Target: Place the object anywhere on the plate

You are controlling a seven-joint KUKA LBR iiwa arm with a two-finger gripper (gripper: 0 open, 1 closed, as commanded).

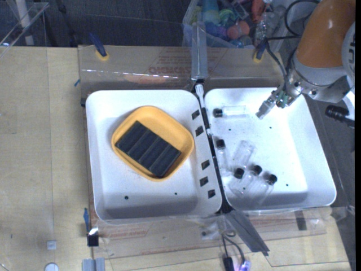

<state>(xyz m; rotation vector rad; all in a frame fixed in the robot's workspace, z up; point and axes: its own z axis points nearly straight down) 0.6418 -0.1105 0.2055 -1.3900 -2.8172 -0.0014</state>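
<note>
We hover our pincer (266,109) over the right white bin (316,168), can't tell its gape, nothing seen in it, since small clear black-capped vials (248,171) lie there near the divider, w/ the yellow rounded-square plate (125,130) carrying a black ribbed pad (148,147) waiting in the left bin (101,196).

You are looking down from one fixed camera above the table (39,151), tilted so the far edge sits toward the top of the frame. It stands back enough to take in both white bins whole: the left bin (101,202) and the right bin (316,185), side by side. The arm (324,35) enters at your upper right.
</note>
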